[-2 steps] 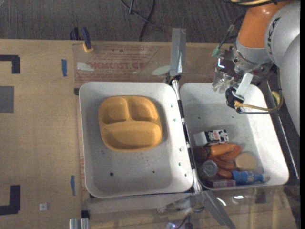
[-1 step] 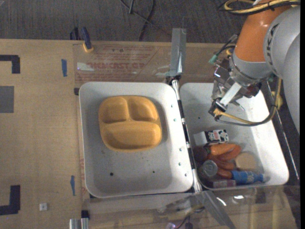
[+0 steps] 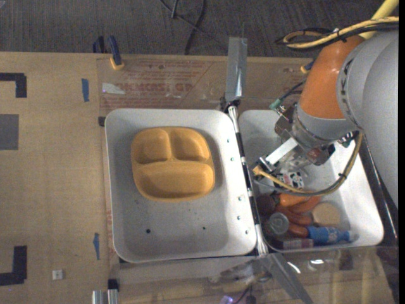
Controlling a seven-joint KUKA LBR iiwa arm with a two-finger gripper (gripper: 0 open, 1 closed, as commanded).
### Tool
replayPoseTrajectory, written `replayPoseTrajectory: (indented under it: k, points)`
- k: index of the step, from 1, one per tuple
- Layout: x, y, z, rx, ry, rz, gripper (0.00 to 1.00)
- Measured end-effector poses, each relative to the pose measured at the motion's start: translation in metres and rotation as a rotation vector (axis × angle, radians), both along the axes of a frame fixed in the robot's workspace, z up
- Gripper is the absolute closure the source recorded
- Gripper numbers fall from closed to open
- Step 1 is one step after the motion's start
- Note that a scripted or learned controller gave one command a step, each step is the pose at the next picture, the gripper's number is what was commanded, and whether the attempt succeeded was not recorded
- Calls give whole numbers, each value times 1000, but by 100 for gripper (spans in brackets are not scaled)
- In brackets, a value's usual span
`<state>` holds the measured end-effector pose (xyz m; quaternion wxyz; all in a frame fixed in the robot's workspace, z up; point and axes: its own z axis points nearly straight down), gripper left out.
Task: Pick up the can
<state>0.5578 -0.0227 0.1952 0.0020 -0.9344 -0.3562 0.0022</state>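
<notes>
You are looking down on a tan wooden bench (image 3: pixel 50 189) that spreads out to the left of the claw (image 3: pixel 292 164). Black tape marks (image 3: pixel 14 85) and a grey patch (image 3: pixel 7 132) sit far to the claw's left, at the bench's edge, and short blue tape strips (image 3: pixel 85 90) lie nearer in. A blue and yellow clamp (image 3: pixel 114 50) grips the bench's far edge, up and left of the claw. Beyond that edge you see dark grey carpet (image 3: pixel 76 8), with black cables (image 3: pixel 180 2) looping across it above the claw. The light is even and soft, with no hard shadows.
</notes>
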Motion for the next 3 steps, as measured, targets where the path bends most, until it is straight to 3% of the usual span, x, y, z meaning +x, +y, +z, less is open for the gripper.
replayPoseTrajectory:
  k: [2, 3]
  points:
    - [-62, 16, -12, -2, 1, -296, 100]
    - [-79, 102, 36, -3, -3, -216, 100]
